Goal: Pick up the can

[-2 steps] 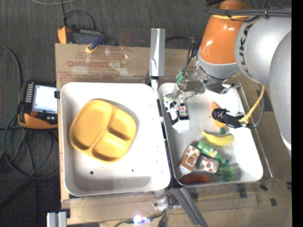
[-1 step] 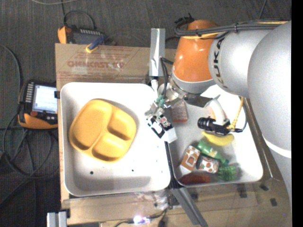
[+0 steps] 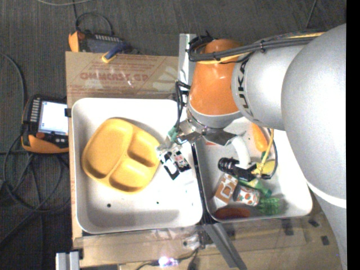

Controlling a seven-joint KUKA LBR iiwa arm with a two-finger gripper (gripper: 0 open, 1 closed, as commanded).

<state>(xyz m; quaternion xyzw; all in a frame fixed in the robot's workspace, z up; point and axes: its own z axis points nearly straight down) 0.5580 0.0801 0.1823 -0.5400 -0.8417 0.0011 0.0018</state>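
Camera view: glossy yellow 3-compartment tray (image 3: 120,154) w/ rounded edges, left bin (image 3: 135,215).

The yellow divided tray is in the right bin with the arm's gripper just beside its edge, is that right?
Not quite. The yellow divided tray lies in the left bin, not the right bin, as the camera view shows. The gripper is indeed just beside its right edge.
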